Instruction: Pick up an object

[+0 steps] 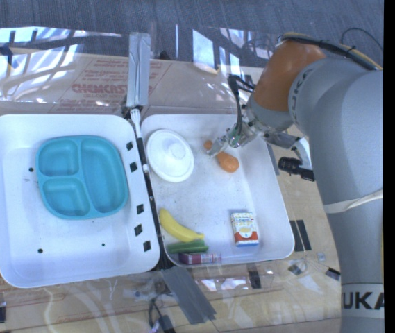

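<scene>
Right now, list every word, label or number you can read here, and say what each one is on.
"UKA" in dark letters, cut off by the picture's edge, on the grey arm.
"CHEMCAST" in faint red print, seemingly, on the clear sheet behind the bins; the lines around it are too blurred to read.
The small orange and white box carries print too small to read.

Turquoise tray (82,175), yellow banana (178,227) (white bins (10,255))

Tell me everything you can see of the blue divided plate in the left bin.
The blue divided plate is a light-blue, plastic-looking tray with rounded corners and three compartments: two smaller ones on its left, one long one on its right. It lies flat, right side up, slightly rotated, on the floor of the left bin. Nothing sits in it.
</scene>
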Robot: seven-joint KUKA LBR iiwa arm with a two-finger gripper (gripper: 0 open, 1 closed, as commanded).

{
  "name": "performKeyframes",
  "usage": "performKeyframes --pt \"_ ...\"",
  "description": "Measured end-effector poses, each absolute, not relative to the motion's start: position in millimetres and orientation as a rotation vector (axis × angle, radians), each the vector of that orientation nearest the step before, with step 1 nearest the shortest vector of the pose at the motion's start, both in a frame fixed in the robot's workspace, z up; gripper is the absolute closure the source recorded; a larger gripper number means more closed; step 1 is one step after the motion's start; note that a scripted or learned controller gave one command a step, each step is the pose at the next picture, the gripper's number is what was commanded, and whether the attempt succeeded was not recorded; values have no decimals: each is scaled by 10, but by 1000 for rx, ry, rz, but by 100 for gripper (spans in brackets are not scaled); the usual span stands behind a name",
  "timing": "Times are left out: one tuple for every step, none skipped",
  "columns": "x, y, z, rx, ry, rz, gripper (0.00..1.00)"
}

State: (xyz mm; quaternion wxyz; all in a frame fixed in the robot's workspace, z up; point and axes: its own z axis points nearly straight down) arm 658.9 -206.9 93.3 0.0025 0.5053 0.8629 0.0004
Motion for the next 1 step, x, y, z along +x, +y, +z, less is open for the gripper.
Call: performKeyframes --pt "6567 -1034 1836 1978 2439 1 100"
